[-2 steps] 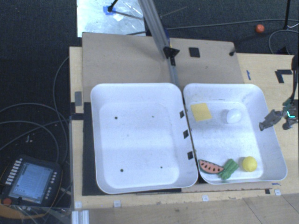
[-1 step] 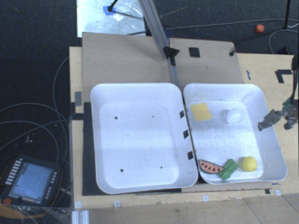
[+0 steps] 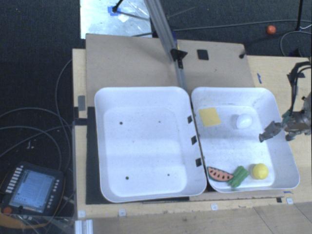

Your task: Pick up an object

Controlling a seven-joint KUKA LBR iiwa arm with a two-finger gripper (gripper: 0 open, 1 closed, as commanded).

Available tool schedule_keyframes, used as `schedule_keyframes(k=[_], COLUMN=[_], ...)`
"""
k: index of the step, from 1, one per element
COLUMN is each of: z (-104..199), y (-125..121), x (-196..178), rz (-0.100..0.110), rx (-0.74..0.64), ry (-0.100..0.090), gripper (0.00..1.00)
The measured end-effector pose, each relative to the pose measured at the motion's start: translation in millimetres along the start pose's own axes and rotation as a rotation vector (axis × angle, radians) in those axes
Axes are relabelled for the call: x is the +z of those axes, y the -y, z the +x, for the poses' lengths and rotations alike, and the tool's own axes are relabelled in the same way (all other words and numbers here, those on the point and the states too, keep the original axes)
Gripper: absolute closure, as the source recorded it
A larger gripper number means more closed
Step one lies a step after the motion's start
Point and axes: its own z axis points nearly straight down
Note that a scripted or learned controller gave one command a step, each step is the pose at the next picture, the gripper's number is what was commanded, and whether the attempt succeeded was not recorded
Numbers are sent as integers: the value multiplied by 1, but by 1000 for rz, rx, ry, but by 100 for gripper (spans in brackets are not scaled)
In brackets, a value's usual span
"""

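The right bin [image 3: 273, 101] holds several small objects. A flat yellow square [image 3: 209, 116] lies near its back left, and a white rounded object [image 3: 243, 121] sits just to the right of it. Along the front edge lie a watermelon slice [image 3: 220, 174], a green piece [image 3: 238, 176] and a yellow lemon-like ball [image 3: 260, 171]. My gripper [image 3: 279, 134] hangs over the bin's right side, to the right of the white object and above the yellow ball. It is open, its dark fingers [image 3: 268, 131] are spread, and nothing is between them.
The left bin [image 3: 105, 130] stands beside the right one, joined by dark clips at the shared rim. A slanted metal pole [image 3: 163, 28] rises behind the bins. Cables lie on the floor to the left, and a teach pendant [image 3: 31, 186] sits at the lower left.
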Motion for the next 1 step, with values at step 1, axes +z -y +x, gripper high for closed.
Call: schedule_keyframes(k=[1], z=[2], y=[8], x=[46], rz=[0], rx=[1], ry=[0], gripper=[0])
